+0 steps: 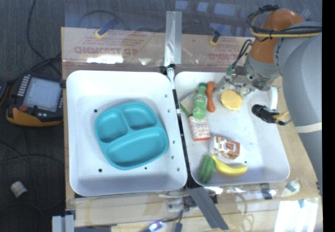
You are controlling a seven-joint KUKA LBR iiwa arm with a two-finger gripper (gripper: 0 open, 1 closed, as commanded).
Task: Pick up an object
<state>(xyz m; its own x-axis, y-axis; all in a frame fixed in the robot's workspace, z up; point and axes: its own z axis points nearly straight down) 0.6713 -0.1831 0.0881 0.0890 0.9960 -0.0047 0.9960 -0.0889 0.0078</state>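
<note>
Right bin [272,142]: banana [230,167] & green cucumber [207,168] at near edge, snack packet [226,147] just behind, then carton [199,129], green bottle [199,102], carrot [210,96]. Yellow round item [231,100] near far edge, gripper [242,83] just above it; can't tell claw opening. Left bin [78,121] w/ teal divided tray [132,134]

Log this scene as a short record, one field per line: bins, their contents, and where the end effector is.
left bin: holds a teal divided plate
right bin: holds the loose items
upper items: green bottle, orange carrot, round yellow piece
middle items: small red-and-white packet, orange-and-white carton
lower items: banana beside a green vegetable
end effector: at the right bin's upper edge, just above the round yellow piece
held object: none visible
</note>
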